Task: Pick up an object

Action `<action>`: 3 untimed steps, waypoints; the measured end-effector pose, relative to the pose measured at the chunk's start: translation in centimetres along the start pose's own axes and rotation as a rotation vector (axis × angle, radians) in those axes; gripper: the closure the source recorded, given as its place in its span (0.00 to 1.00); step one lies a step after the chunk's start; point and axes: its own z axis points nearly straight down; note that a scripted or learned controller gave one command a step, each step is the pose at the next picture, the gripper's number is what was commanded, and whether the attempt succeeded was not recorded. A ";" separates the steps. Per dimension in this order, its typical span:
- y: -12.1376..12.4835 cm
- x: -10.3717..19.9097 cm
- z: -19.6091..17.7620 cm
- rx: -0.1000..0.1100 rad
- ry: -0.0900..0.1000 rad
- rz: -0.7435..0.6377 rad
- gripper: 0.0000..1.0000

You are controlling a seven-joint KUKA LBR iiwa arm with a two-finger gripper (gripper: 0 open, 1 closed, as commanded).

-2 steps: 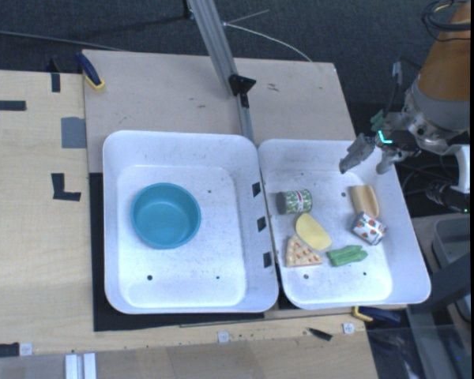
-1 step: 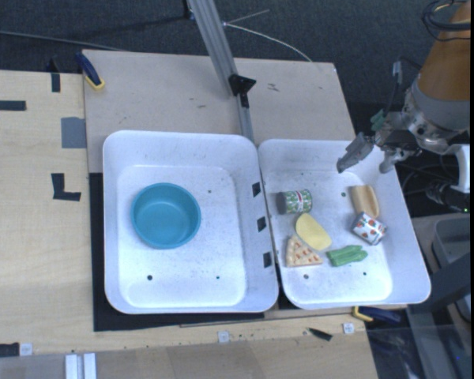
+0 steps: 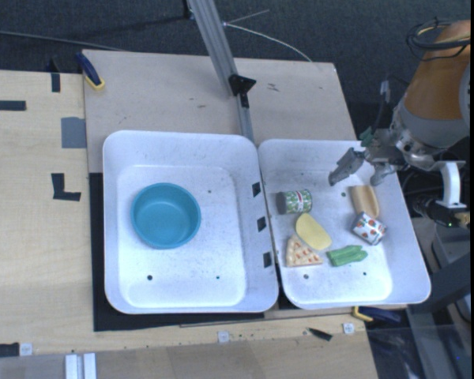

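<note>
Camera view: end effector [image 3: 362,170] open above bread roll [image 3: 364,200], near can [image 3: 297,202].

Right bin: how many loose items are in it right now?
6: green-labelled can, yellow lemon-shaped piece, orange waffle-patterned wedge, green pepper-like piece, tan bread-like roll, red-and-white patterned cup. None look hidden.

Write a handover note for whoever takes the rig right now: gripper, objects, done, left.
Gripper: jaws open, holding nothing, above the upper part of the right bin.
Right bin holds: small can, bread-like piece, patterned cube, yellow piece, waffle wedge, green piece.
Left bin: blue bowl.
Done: nothing picked yet.
Left: descend, close on one object, lift. The bread-like piece lies nearest the gripper.
</note>
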 end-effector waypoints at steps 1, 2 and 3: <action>0.8 0.0 4.9 0.002 0.001 -0.001 0.00; 1.4 -0.3 9.5 0.000 0.000 -0.001 0.00; 1.4 -0.2 8.4 -0.001 0.000 -0.003 1.00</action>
